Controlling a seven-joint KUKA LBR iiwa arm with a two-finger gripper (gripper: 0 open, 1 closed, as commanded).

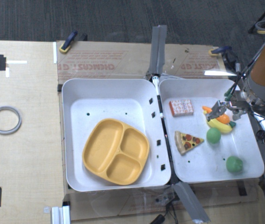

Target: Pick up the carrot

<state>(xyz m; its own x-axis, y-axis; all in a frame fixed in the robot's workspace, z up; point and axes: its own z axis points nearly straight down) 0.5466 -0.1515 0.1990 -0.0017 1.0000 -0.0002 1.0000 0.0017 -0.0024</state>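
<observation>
The pincer (220, 110) hangs low in the right bin (181, 171), toward the right of the frame, directly over the carrot (218, 117). Whether it is wide or narrow cannot be told at this size. The carrot is a small orange piece lying in the upper right part of that bin, touching the banana (219, 126) just below it.

The chief risk, as I judge it, is that crowding: carrot and banana lie against each other, so a closing grasp could catch the banana too, or nudge the carrot sideways and come up with nothing. A green ball (213, 136) sits just below the banana and might roll if the pile is bumped.

For room, the bin's right wall is near the carrot, which leaves little slack on that side. To the left there is open white floor between the carrot and the cracker box (181, 108). The pizza slice (187, 141) and a second green ball (234, 164) lie well apart, lower in the bin. Straight up looks like the freest way out. The left bin (74, 125) holds a yellow plate (117, 151), far from the work.
</observation>
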